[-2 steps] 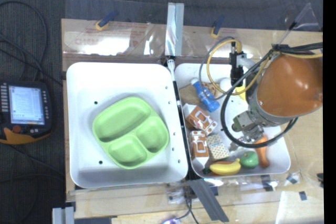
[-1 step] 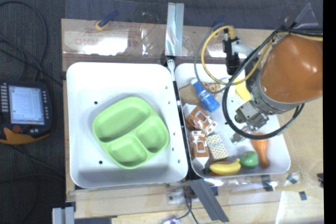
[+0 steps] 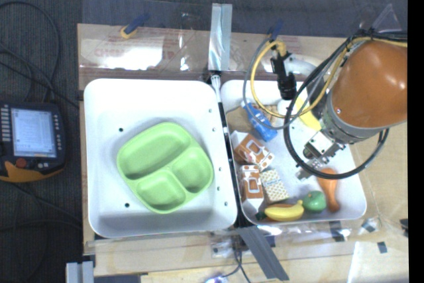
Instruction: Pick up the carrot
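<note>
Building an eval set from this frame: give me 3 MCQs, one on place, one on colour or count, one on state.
1. Where does the carrot lie?
A. on the green plate
B. in the right bin, near its right wall
C. on the bench outside both bins

2. What colour is the divided plate in the left bin?
A. green
B. red
C. blue

3. How does the carrot stand to the gripper?
A. lifted high above both bins
B. dropped onto the plate
C. lying in the bin just beside the gripper

Key: 1 B, it lies by the right bin's right wall; 2 A, the plate is light green; 3 C, it rests on the bin floor.
</note>
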`<state>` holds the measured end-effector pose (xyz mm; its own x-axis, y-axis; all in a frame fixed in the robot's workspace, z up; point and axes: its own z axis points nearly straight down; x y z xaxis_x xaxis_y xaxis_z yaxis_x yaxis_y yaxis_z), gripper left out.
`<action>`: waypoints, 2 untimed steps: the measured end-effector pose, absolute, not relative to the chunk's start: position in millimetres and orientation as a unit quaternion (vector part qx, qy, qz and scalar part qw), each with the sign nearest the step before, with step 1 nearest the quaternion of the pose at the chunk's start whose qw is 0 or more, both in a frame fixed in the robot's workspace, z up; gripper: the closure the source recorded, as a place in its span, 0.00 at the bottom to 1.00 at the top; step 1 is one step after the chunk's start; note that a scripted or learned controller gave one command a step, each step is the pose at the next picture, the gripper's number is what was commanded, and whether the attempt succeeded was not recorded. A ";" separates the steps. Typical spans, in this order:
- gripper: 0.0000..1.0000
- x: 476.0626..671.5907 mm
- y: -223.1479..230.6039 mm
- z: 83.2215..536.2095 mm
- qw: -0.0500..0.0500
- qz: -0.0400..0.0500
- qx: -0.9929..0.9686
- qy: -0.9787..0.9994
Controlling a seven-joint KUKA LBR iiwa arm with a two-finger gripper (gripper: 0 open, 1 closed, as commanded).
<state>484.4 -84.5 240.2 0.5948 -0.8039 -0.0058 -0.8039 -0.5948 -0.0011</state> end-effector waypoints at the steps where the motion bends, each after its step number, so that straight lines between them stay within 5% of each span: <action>1: 1.00 483.2 -112.6 196.5 0.002 0.004 -0.929 0.369; 2: 1.00 505.4 -132.3 280.4 0.002 0.000 -0.952 0.305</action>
